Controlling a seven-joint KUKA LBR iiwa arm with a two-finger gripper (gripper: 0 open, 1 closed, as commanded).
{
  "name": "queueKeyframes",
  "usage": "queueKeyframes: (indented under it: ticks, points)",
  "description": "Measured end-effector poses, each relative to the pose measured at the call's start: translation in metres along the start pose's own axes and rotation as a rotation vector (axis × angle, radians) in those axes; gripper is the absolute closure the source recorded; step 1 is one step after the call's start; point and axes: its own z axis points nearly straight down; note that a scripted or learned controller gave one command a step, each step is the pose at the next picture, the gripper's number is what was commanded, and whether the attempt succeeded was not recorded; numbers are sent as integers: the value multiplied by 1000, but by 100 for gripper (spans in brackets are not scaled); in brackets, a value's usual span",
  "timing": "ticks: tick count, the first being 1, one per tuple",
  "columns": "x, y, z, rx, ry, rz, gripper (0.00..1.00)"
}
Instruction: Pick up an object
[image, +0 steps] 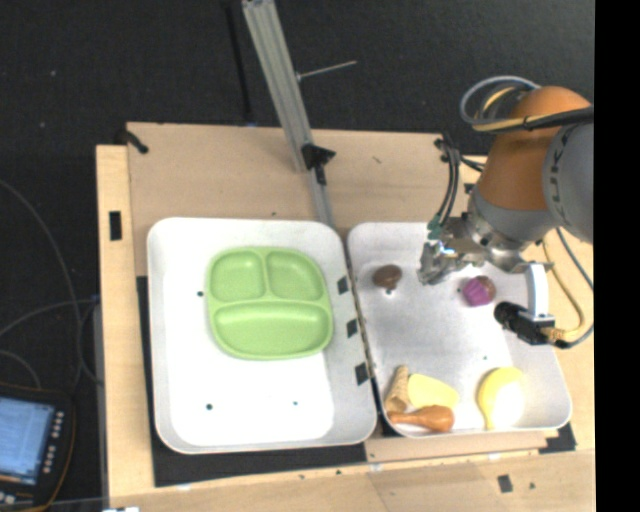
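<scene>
While tool (433, 262) grip stays unclear, two bins (180, 400), one green tray (268, 303), one purple item (478, 291)

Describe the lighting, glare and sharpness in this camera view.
Camera view: even overhead light and soft shadows; the right bin floor carries a dull grey sheen, while the left bin reads bright white; the gripper and the small toys near it look soft and low in detail; the floor around the bench stays dark.

A pale wooden counter (230, 170) carries two shallow white bins side by side, touching: the left bin (180, 400) and the right bin (440, 330). A slanted metal post (285, 90) rises from it.
</scene>
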Motion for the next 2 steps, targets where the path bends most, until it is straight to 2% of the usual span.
queueKeyframes:
  ticks: [1,2]
  points:
    - [1,-8,-57,-2,0,-7,100]
    - [0,-6,-77,2,1,-7,100]
